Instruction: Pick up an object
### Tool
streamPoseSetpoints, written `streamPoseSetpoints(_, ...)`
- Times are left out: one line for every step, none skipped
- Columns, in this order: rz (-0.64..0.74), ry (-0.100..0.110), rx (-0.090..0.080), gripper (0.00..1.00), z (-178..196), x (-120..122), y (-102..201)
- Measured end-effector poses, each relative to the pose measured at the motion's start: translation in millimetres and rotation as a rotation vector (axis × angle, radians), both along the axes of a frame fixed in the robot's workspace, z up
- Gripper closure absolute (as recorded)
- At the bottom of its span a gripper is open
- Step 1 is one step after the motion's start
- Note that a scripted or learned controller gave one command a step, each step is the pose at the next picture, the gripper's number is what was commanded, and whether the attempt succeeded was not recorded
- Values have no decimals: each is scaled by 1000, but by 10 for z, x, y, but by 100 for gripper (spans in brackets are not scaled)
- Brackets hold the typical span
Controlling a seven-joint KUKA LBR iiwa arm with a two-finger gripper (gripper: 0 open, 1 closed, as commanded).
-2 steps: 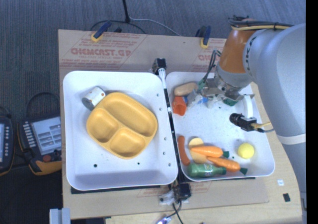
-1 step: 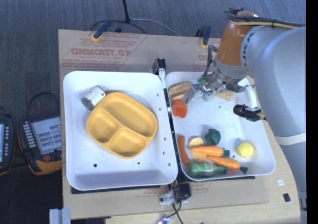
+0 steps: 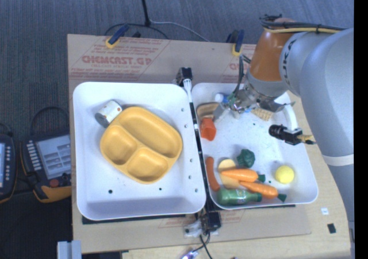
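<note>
My gripper (image 3: 229, 105) hangs low over the far left part of the right bin (image 3: 305, 163). Just left of it a brown piece (image 3: 204, 109) lies against the bin's wall, and an orange-red piece (image 3: 208, 129) sits just in front of that. A small pale blue thing (image 3: 221, 98) shows beside the gripper. Toward the near side of this bin lie two carrots (image 3: 248, 176), a dark green broccoli (image 3: 246, 157), a yellow lemon (image 3: 284, 174), a green cucumber (image 3: 237, 196), a red sausage (image 3: 212, 173) and a pale yellow piece (image 3: 226, 165).
The left bin (image 3: 86, 194) holds a yellow divided plate (image 3: 141, 143) with a grey and white cup (image 3: 108, 112) at its far left corner. A ridge (image 3: 195, 137) separates the two bins. The arm (image 3: 322, 80) covers the right bin's far right corner.
</note>
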State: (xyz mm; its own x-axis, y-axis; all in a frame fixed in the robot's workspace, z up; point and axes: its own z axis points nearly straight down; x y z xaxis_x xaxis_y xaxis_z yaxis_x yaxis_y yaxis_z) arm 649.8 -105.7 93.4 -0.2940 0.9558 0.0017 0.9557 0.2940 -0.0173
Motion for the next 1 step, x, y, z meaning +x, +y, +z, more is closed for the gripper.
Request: streamPoseSetpoints(-18, -18, 2, 0, 915, -1009, 551)
